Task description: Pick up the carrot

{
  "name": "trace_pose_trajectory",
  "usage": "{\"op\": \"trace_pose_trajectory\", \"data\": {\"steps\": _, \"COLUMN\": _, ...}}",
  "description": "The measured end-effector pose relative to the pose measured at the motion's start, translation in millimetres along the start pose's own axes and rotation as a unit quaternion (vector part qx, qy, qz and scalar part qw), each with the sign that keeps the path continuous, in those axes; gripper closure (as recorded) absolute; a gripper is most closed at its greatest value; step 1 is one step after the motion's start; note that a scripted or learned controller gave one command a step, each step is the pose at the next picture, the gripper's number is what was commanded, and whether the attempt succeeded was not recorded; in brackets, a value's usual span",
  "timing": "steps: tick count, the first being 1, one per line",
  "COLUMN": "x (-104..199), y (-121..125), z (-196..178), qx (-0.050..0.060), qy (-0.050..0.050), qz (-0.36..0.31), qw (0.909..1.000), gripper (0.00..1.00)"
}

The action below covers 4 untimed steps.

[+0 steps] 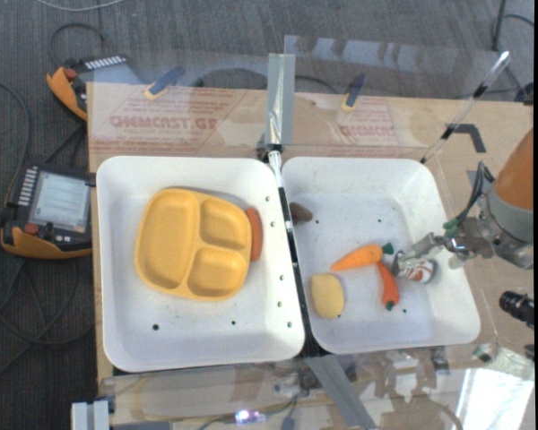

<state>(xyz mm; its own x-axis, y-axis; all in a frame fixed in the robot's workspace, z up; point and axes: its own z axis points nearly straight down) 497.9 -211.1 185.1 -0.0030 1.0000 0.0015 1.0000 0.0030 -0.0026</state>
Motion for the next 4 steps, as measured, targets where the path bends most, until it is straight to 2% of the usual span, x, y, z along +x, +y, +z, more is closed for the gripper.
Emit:
{"op": "trace_pose_trajectory", "data": {"steps": 1, "x": 38.1, "y": 55.1, "z": 94.9, "qx": -0.008, "qy": -0.002, "qz": 0.119, "qw": 0.9929, "gripper": 0.0}}
{"op": "trace_pose_trajectory", "data": {"steps": 2, "x": 41.8, "y": 9.1, "z": 94.4, "qx": -0.01, "qy": -0.005, "qz": -0.02, "qw": 0.9997, "gripper": 0.0}}
{"op": "trace_pose_trajectory", "data": {"steps": 3, "x": 42.7, "y": 9.9, "z": 85.6, "qx": -0.01, "qy": -0.004, "qz": -0.02, "qw": 0.9997, "gripper": 1.0}}
{"op": "trace_pose_trajectory", "data": {"steps": 4, "x": 36.6, "y": -5.3, "z": 92.5, "qx": -0.013, "qy": -0.003, "qz": -0.033, "qw": 0.9994, "gripper": 1.0}}
